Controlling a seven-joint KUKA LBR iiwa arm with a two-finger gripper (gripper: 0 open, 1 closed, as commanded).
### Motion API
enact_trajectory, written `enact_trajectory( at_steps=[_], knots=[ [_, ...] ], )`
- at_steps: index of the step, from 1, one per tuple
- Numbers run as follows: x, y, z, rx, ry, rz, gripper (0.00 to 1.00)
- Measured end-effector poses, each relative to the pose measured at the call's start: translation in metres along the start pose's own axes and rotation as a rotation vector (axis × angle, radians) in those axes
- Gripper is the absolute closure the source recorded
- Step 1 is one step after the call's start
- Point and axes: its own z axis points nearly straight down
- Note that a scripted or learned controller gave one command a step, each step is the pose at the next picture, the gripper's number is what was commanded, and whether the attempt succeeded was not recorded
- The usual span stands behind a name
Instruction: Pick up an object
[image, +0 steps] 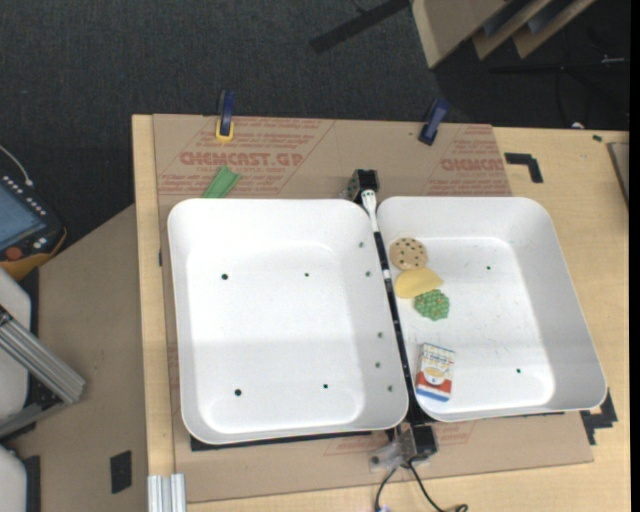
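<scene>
Dark carpet surrounds the worktop (300, 480), a cardboard-covered board clamped at its far edge, and on it sit two shallow white bins side by side. All four candidates for picking lie in the right bin (560, 300), bunched along its left wall: a round speckled cookie (407, 252) at about ten o'clock in the bin, a yellow lemon-like piece (417, 283) touching it just below, a green bumpy piece (432, 305) right against the yellow one, and, a little apart toward seven o'clock, a small printed carton (435, 371) lying flat near the bin's front rim. The left bin (200, 330) holds none of them. I'd say the task is at its very start, with nothing lifted and no end effector over the bins, so I cannot tell how its fingers stand. The carton looks the easiest target, standing clear of the others; the next move calls for coming in from three o'clock and descending squarely over it.
</scene>
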Motion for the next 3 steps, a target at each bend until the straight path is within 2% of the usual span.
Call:
enact_trajectory(
  at_steps=[1,2,3],
  knots=[
    [0.010,0.027,0.096,0.018,0.009,-0.002,1.00],
    [0.000,-0.001,0.042,0.007,0.002,0.001,1.00],
    [0.066,-0.001,0.092,0.018,0.010,-0.005,1.00]
  ],
)
